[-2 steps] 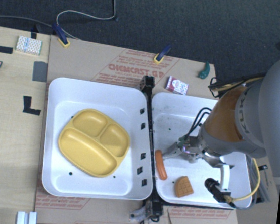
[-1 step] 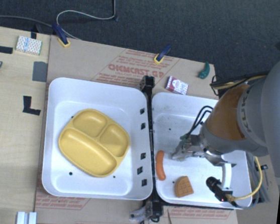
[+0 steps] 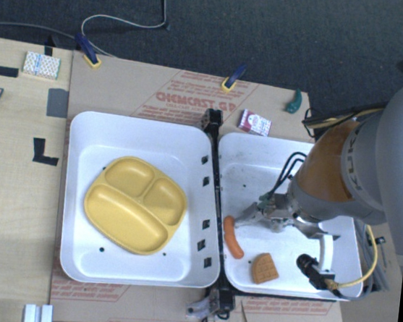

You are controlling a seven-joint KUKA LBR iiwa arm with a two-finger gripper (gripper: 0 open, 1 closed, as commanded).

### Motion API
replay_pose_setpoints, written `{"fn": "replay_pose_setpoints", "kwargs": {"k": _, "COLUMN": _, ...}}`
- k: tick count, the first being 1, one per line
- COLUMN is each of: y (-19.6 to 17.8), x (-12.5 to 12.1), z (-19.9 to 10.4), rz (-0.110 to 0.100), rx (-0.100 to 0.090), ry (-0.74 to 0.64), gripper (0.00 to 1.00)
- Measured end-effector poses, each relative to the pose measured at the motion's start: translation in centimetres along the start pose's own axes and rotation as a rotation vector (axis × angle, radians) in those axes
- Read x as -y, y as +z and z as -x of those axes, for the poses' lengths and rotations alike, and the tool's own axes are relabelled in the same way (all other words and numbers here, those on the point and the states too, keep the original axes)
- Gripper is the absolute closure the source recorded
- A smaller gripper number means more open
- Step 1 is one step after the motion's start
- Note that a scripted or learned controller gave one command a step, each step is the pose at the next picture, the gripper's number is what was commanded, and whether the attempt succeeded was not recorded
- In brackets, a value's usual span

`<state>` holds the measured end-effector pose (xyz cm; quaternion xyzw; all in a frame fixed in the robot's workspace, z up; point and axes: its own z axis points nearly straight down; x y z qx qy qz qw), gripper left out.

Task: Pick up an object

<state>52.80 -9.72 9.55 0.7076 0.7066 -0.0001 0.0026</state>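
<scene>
Camera view: gripper (image 3: 247,215) hung in right bin (image 3: 261,153), just above sausage (image 3: 233,238); finger state unclear. Bread (image 3: 265,269) near. Tray (image 3: 135,204) in left bin (image 3: 83,178).

Even, bright overhead light; bins (image 3: 147,132) glare slightly white. Soft shadows beneath the arm (image 3: 345,174). Focus mildly soft throughout, the top dark and dim.

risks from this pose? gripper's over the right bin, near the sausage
1. The gripper sits just beside the orange sausage, which lies close to the divider wall between the bins; a descent could likely nudge it against the wall rather than straddle it.
2. The sausage is narrow and rounded, so it may roll or slip out on closing.
3. The brown bread piece lies near the sausage; a sweep might push one into the other.
</scene>
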Motion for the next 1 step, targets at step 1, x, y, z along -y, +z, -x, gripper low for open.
{"fn": "replay_pose_setpoints", "kwargs": {"k": 1, "y": -0.90, "x": 0.01, "z": -0.09, "rz": -0.001, "rx": -0.002, "ry": 0.000, "gripper": 1.00}}
